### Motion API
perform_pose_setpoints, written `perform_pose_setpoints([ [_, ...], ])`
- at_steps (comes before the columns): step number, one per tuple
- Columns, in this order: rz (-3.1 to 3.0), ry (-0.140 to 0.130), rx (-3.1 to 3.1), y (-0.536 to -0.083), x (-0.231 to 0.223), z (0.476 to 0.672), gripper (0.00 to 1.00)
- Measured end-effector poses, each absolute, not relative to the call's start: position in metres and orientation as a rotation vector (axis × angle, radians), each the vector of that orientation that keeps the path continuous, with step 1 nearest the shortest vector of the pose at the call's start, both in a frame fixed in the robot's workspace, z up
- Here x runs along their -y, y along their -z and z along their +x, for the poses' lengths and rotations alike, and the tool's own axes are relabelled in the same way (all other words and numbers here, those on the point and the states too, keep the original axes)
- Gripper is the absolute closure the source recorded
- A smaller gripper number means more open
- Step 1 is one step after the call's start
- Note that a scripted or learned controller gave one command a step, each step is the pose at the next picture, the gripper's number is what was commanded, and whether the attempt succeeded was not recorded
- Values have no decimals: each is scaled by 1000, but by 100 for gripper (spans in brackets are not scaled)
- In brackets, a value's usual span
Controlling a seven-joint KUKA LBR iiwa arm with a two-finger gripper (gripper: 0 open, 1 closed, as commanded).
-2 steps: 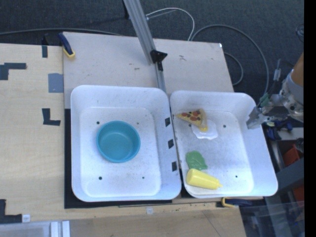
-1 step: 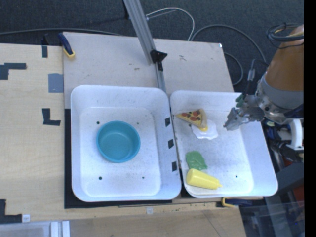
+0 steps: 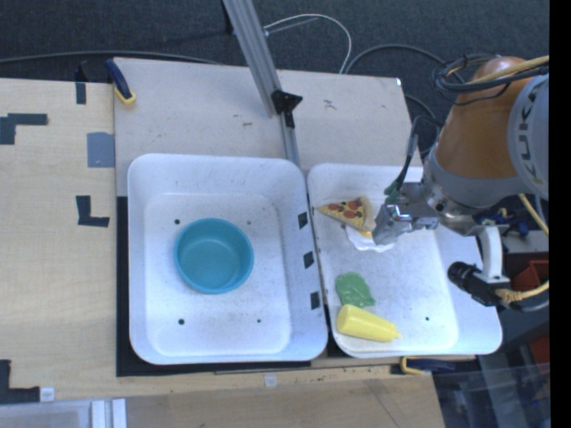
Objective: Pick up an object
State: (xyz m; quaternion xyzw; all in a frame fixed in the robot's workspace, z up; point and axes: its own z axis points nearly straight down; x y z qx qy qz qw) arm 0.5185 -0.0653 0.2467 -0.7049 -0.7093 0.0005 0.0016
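The yellow toy (image 3: 366, 325), nearest, looks light, stiff, slick, best pinched across its middle; I cannot tell the jaws' state on the gripper (image 3: 385, 232).

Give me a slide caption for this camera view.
Gripper hovers beside pizza slice in right bin.

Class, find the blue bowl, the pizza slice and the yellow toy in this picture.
blue bowl (image 3: 213, 255), camera view, centre of its inside.
pizza slice (image 3: 348, 210), camera view, middle of its topping.
yellow toy (image 3: 364, 325), camera view, middle of its body.
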Motion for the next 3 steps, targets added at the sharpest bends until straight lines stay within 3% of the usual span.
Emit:
perform_pose_setpoints([
  [2,-2211,-1,2228,-251,-44,516,100],
  [3,-2211,-6,2226,-230,-97,510,100],
])
